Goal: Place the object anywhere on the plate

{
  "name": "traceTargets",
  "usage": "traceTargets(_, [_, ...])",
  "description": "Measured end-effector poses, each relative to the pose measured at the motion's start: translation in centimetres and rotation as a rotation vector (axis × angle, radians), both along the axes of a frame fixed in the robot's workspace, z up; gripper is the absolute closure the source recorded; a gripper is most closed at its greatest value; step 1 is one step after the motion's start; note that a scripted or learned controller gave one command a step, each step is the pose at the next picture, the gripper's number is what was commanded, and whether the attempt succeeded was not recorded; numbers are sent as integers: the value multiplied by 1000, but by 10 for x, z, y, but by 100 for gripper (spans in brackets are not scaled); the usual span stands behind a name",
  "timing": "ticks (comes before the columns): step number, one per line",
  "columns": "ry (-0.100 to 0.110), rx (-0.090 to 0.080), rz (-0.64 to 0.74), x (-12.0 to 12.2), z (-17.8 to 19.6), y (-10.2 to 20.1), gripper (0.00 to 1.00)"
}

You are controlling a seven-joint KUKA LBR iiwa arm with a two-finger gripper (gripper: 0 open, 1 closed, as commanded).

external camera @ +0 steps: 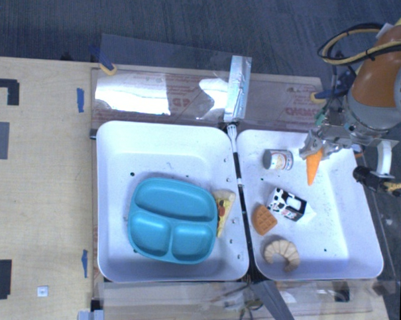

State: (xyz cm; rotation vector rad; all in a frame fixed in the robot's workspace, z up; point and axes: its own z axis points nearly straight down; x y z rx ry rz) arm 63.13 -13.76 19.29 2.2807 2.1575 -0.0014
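A blue three-part plate (173,219) lies in the left bin (121,146). My gripper (318,147) hangs over the back of the right bin (355,255), shut on the thick end of an orange carrot (312,166) that points down, lifted above the bin floor. A small tin can (277,159) lies just left of the carrot.
In the right bin lie a black-and-white cow toy (287,204), a waffle piece (265,219) and a croissant (283,253). A pizza slice (224,206) leans at the plate's right edge by the divider. A clear panel (190,89) stands behind the bins.
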Motion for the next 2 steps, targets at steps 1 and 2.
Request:
traceTargets(1, [3, 5, -3, -24, -9, 72, 100])
traceTargets(2, [3, 4, 313, -50, -8, 130, 100])
